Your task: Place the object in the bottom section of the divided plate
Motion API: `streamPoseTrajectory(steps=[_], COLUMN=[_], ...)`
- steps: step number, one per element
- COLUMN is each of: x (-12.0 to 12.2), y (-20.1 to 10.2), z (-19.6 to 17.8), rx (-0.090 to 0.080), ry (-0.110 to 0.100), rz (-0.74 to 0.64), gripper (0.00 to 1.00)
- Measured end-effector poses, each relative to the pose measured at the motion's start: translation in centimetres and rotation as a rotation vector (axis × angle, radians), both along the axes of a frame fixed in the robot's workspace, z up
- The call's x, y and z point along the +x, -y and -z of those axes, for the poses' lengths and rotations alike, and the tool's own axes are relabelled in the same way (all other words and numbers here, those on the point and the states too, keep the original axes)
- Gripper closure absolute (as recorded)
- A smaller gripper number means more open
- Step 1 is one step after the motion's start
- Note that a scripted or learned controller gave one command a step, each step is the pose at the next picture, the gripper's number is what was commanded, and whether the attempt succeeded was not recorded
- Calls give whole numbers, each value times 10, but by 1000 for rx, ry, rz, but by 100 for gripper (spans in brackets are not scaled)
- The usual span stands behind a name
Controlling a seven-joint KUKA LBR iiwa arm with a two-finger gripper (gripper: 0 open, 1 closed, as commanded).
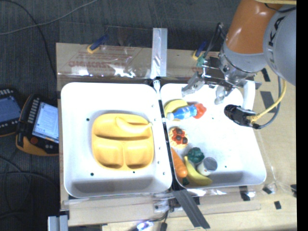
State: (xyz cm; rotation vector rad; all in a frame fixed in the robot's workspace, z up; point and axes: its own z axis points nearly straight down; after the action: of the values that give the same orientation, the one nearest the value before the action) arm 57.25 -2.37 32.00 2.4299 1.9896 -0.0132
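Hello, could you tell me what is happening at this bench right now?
A grey and orange robot arm reaches in from the right, and its gripper hovers with jaws spread over the top of the right bin, holding nothing. Just below it lie a small bottle and a banana-like piece; more toy food, including a carrot and a banana, lies along that bin's left side. The yellow divided plate sits in the left bin, with nothing on it yet.
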Motion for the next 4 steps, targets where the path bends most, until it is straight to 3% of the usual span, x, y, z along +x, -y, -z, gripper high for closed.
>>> streamPoseTrajectory(steps=[1, 2, 3, 4], x=[-48, -88, -86, -83], y=[21, 38, 58, 59], z=[68, 83, -90, -96], rx=[0, -3, -7, -18], ry=[-3, -2, 7, 2], rz=[391, 788, 933, 927], gripper=[0, 0, 0, 100])
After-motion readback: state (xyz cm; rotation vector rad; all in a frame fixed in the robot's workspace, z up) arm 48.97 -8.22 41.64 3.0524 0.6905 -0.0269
